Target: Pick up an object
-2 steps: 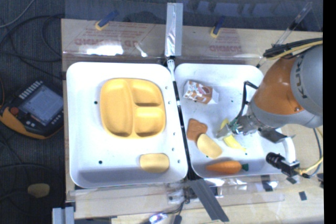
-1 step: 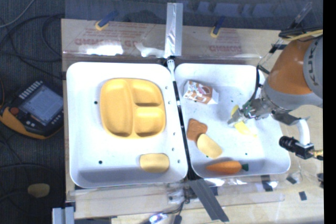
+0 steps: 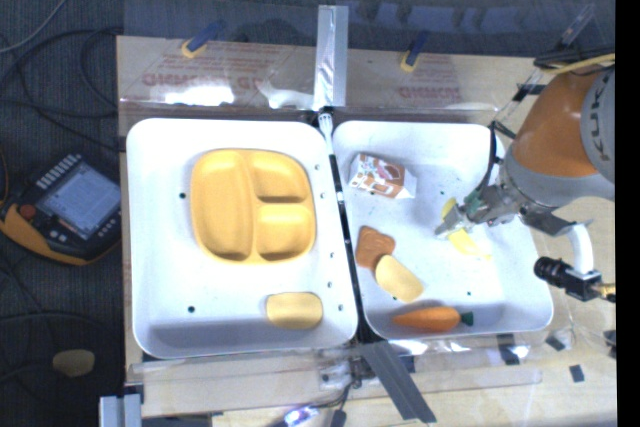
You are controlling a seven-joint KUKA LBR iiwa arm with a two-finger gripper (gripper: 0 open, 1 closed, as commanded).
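Observation:
My gripper [image 3: 455, 218] hangs low over the right side of the right bin [image 3: 520, 315], at the end of the grey arm with its orange band [image 3: 560, 130]. A small pale yellow piece [image 3: 463, 241] lies just below and beside the gripper tip, and I cannot tell whether they touch. Farther left in the same bin are an orange and white packet [image 3: 380, 177], a brown slice [image 3: 373, 245] and a yellow wedge [image 3: 399, 279] overlapping it. A carrot [image 3: 428, 319] lies along the near wall.
The left bin [image 3: 150, 215] holds a yellow divided tray [image 3: 252, 205] and a yellow bun-like piece [image 3: 294, 309] near its front. A divider [image 3: 340, 215] separates the bins. A black fitting [image 3: 560, 273] on a cable sticks out by the right bin's right rim.

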